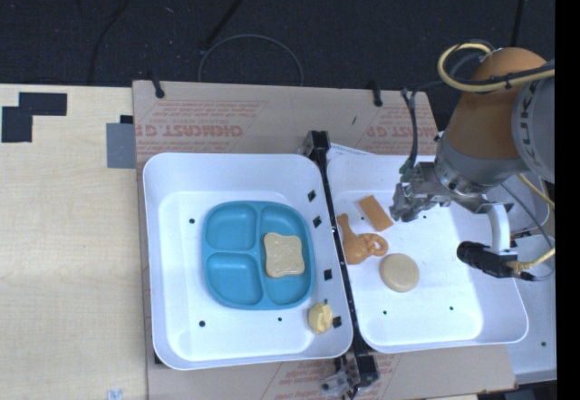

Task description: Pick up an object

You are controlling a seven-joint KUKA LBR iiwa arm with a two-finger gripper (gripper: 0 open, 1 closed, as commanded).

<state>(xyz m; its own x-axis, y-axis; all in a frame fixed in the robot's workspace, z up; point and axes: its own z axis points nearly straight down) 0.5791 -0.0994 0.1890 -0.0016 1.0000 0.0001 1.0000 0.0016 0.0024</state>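
The right bin (pixel 453 321) holds an orange flat wedge (pixel 373 212), a tan pretzel-like piece (pixel 361 247) and a round cream-coloured disc (pixel 400 272). My gripper (pixel 405 208) hangs low over the right bin, just right of the orange wedge and above the disc. In the left bin (pixel 177 180) lies a blue divided plate (pixel 254 255) with a slice of toast (pixel 284 255) in its right compartment. A small yellow lump (pixel 320 317) rests at that bin's lower right corner.
A black divider (pixel 328 235) runs between the two bins. Cardboard (pixel 236 121) lies under them, on a pale wooden bench (pixel 63 244). A black cable part with yellow wires (pixel 494 259) hangs off the arm over the right bin's right side.
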